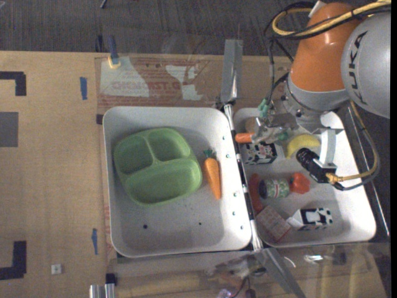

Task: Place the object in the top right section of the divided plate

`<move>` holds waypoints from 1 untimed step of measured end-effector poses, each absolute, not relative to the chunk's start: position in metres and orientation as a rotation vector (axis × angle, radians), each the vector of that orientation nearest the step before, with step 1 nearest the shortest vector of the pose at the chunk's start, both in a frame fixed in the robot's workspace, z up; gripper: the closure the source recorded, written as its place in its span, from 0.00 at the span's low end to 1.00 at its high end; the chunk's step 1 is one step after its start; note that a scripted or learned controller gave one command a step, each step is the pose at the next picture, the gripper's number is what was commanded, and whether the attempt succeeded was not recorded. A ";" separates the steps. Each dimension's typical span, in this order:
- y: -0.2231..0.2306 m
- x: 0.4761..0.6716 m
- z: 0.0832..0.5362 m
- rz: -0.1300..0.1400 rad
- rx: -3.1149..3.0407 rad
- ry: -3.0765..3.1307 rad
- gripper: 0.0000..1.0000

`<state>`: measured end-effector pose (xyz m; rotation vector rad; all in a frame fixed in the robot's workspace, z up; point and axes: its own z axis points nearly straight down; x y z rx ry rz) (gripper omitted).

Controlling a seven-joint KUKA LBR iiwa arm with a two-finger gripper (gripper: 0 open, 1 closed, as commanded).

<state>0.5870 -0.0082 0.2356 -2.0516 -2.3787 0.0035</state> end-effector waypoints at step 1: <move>0.084 0.616 0.200 0.002 -2.258 -2.183 1.00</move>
